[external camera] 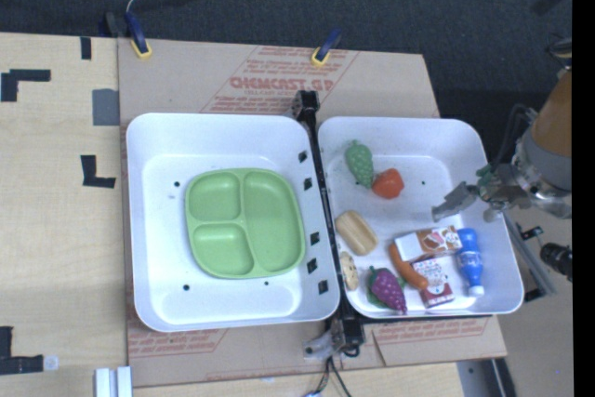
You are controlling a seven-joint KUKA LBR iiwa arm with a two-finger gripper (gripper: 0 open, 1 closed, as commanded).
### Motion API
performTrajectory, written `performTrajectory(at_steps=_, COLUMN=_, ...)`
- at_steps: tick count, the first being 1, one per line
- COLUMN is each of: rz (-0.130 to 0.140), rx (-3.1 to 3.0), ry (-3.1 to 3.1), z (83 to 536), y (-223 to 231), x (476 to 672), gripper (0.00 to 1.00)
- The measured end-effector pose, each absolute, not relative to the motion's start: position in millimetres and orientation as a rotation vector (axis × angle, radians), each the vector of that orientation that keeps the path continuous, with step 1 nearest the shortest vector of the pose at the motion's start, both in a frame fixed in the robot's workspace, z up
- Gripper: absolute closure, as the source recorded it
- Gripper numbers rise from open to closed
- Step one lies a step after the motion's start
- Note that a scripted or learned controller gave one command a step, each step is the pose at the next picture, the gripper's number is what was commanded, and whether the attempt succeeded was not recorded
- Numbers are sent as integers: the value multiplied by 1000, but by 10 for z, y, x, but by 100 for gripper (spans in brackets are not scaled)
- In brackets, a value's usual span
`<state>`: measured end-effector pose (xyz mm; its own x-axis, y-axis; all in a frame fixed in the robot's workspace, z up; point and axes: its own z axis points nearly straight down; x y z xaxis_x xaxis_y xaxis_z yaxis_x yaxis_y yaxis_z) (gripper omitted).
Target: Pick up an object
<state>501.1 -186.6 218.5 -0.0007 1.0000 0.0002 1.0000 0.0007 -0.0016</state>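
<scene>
Desk [56, 200]: light wood surface with black tape marks, carrying a brown cardboard sheet [270, 79] under both bins.

Landmark: black divider [316, 200] where the two bins meet.

Left bin [149, 293]: white, shallow, directly left of the divider. Holds a green sectioned plate [245, 223], three compartments, lying flat near the bin centre, apart from the divider.

Right bin [446, 139]: white, shallow, directly right of the divider. Contents, largest to smallest:
- Bread roll [356, 232], tan, just right of the divider at mid-height.
- Blue bottle [469, 258], white cap toward the near edge, far right of the divider, near the bin's right wall.
- Green vegetable [360, 162], right of the divider toward the far wall.
- Purple grapes [387, 287], right of the divider near the near wall.
- Red-and-white carton [429, 244], between bread roll and blue bottle.
- Sausage [407, 266], orange-red, just beside the grapes.
- Red tomato [389, 184], just beside the green vegetable, on its side away from the divider.
- Small red packet [437, 293], at the near wall, below the carton.
- Small beige item [349, 271], close against the divider, kind not distinguishable.

End effector [462, 197]: at the right bin's right wall, far from the divider, above the blue bottle and carton. Fingers spread, released, grasping nothing. No object lifted; all items resting in the right bin.
</scene>
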Motion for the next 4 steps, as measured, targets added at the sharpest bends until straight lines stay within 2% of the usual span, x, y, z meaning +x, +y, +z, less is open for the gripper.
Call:
performTrajectory(at_steps=1, rz=-16, rx=-2241, ry=-2240, z=1083, y=-1419, x=5107, gripper=0)
performTrajectory(at_steps=2, rz=-25, rx=-2246, ry=-2248, z=1058, y=-1424, x=5068, gripper=0)
performTrajectory(at_steps=4, rz=-25, rx=-2251, ry=-2250, z=1048, y=-1413, x=5064, gripper=0)
